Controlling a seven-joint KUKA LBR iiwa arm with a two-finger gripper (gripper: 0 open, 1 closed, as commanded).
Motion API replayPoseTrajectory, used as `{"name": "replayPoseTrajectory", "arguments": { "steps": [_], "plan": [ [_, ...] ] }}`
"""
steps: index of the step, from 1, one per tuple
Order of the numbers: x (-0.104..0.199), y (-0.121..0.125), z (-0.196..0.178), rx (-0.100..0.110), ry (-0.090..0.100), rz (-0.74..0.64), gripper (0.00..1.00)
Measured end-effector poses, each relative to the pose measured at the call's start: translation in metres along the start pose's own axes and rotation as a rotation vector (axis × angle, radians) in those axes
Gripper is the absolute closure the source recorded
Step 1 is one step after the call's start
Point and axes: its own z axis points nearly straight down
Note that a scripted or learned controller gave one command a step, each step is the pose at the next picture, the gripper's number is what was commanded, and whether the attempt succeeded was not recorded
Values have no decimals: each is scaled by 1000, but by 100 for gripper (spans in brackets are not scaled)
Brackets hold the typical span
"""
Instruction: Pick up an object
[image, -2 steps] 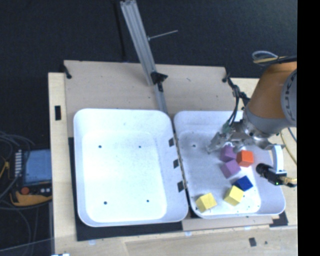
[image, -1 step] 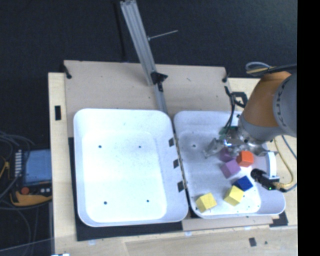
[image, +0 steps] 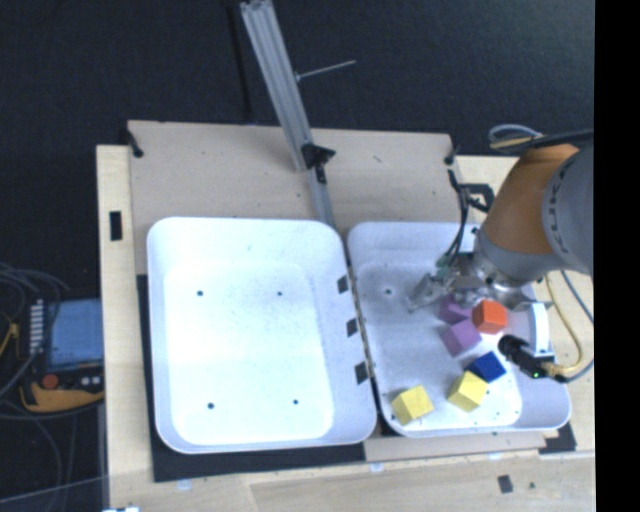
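Probably light and rigid, the purple block in the right bin should be gripped across two flat opposite faces. It sits just below and right of the end effector, beside an orange block. Whether that end effector is clenched or released I cannot tell; the view is too blurred there.

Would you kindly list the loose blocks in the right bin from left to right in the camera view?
Yellow block → purple block → second yellow block → blue block; the orange block overlaps these, so I omit it.
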Motion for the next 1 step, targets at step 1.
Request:
{"name": "replayPoseTrajectory", "arguments": {
  "steps": [1],
  "plan": [
    [-2,1,-11,-6,-2,6,100]
  ]
}}
